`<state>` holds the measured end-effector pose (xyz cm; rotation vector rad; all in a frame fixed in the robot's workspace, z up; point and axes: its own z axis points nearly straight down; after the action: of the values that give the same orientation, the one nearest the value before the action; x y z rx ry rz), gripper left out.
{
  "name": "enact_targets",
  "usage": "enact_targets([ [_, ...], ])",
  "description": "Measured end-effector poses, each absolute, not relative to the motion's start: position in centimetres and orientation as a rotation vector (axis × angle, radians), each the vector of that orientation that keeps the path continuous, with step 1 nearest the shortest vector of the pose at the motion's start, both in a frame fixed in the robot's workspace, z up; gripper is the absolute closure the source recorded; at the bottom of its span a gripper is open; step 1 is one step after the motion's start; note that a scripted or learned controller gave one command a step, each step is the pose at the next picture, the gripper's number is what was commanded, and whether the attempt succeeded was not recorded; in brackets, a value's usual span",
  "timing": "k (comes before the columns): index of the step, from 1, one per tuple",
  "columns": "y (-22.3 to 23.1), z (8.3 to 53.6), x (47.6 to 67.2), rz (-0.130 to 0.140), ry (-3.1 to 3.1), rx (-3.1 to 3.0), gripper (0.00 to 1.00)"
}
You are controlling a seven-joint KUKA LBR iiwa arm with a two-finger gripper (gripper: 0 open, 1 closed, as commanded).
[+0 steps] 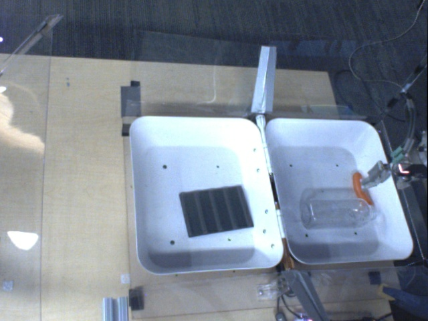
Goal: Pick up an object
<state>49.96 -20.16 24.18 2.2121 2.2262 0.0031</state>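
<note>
Gripper (376, 173), opening hidden from view, sits by a clear plastic bottle (336, 210) with an orange cap (362, 187).

No text, label or number is legible — bins and objects alike.

The arm (416, 154) is cut off by the right edge of the camera view; its wrist parts appear small and blurred. The state of the pincer (376, 174) cannot be determined. The orange object (362, 186) is partly overlapped by the clear plastic bottle (336, 210), whose outline is faint against the right bin (314, 134).
</note>
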Motion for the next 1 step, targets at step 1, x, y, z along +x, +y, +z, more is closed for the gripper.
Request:
enact_targets([
  [1, -12.27, 33.23, 48.92, 0.009, 2.230, 2.201, 0.00],
])
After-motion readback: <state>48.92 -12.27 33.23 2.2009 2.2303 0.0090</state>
